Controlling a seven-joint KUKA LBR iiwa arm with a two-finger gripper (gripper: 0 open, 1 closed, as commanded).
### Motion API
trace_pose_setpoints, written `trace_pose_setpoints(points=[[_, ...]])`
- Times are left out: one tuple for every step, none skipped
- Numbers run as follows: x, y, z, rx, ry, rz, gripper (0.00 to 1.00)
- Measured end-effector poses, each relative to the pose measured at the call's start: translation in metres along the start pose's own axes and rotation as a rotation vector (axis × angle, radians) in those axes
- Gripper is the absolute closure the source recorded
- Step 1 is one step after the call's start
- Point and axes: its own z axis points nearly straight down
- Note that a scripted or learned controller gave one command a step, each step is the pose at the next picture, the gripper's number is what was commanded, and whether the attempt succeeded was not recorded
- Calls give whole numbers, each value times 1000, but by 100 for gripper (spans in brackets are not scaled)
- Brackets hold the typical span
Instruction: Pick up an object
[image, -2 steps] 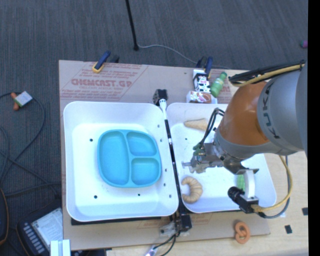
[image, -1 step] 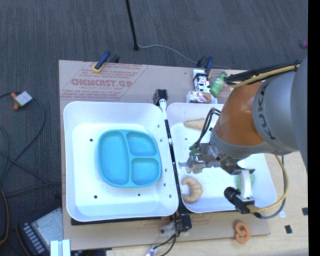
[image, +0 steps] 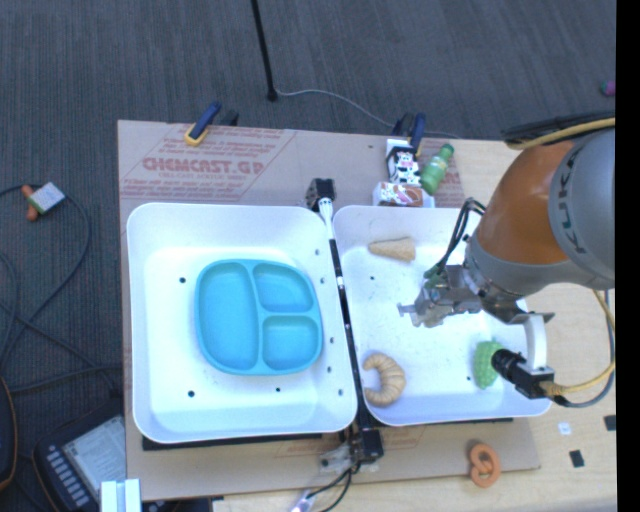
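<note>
My worry first: my pincer (image: 428, 308) hangs over bare floor in the middle of the right bin (image: 440, 395), with nothing under it. If I close here I judge I will grab air. The nearest things to take are spread around me: a croissant (image: 384, 377) by the bin's near-left corner, a cone-shaped pastry (image: 393, 248) toward its far edge, and a green object (image: 486, 364) by the near-right side, partly tucked under my wrist. Reaching for the green one risks my own arm blocking the camera's sight of it; the croissant sits close to the bin wall, where a finger could catch the rim.

As for the pincer itself, it is small and dark against my wrist, and I cannot tell how it stands. It touches nothing I can make out. The blue divided plate (image: 260, 316) lies in the left bin (image: 160, 225).
</note>
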Motion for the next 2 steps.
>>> trace_pose_setpoints(points=[[50, 55, 0, 0, 2, -3, 100], [81, 3, 0, 0, 1, -2, 100]])
